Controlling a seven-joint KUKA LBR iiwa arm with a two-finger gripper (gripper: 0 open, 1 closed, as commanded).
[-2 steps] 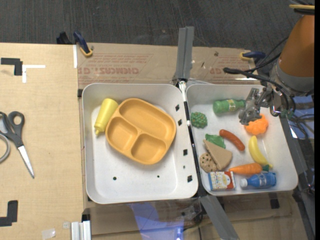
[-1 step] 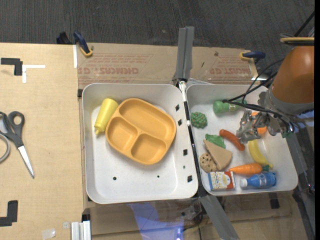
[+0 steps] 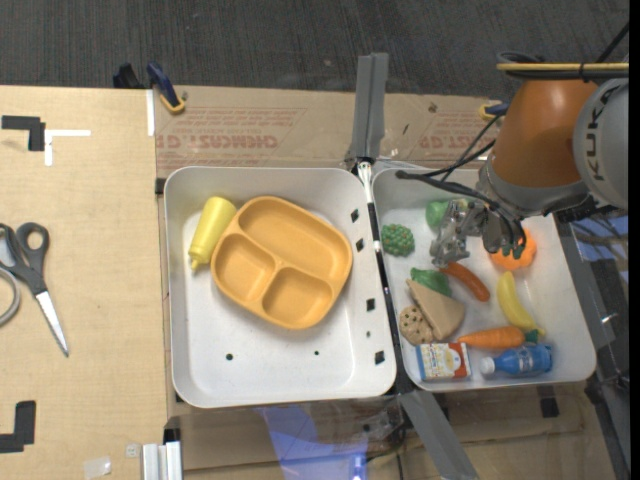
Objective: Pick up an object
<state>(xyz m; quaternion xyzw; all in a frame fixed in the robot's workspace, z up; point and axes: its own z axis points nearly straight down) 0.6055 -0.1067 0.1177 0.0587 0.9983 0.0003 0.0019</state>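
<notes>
My gripper (image 3: pixel 452 250) hangs low in the right bin (image 3: pixel 575 298), its fingertips just above a red-orange sausage-shaped toy (image 3: pixel 467 280). Nothing shows between the fingers. Around it lie a green broccoli toy (image 3: pixel 398 239), a green leafy piece (image 3: pixel 438 213), an orange fruit (image 3: pixel 512 255), a yellow banana (image 3: pixel 516 302), a tan sandwich slice (image 3: pixel 440 311), a cookie (image 3: pixel 411 322), a carrot (image 3: pixel 490 338), a small carton (image 3: pixel 443 361) and a blue bottle (image 3: pixel 520 361). The arm's orange band (image 3: pixel 535 133) rises at the upper right.
The left bin (image 3: pixel 260 373) holds an orange divided plate (image 3: pixel 280 261) and a yellow bottle (image 3: pixel 210 230) at its left. Scissors (image 3: pixel 35 278) lie on the bench at far left. A grey divider (image 3: pixel 370 108) stands behind the bins.
</notes>
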